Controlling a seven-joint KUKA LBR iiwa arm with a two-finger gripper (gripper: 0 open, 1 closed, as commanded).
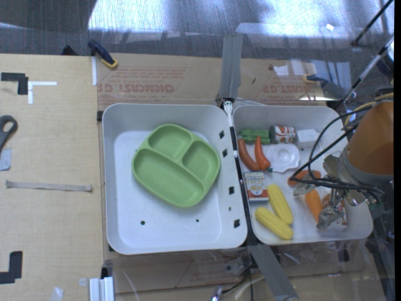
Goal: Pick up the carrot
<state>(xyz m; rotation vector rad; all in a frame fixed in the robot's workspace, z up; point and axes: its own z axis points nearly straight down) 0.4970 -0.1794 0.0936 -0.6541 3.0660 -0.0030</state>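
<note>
the hand [330, 213] hangs low in the right bin [263, 115] near its right edge, just beside the carrot [312, 204], which lies by that bin's front right corner; whether its grip is open or closed on anything cannot be told; two corn cobs [277, 212] lie at the front of that bin, two red sausages [252, 155] toward its left wall; a green divided plate [176, 165] sits in the left bin [119, 231].
</note>
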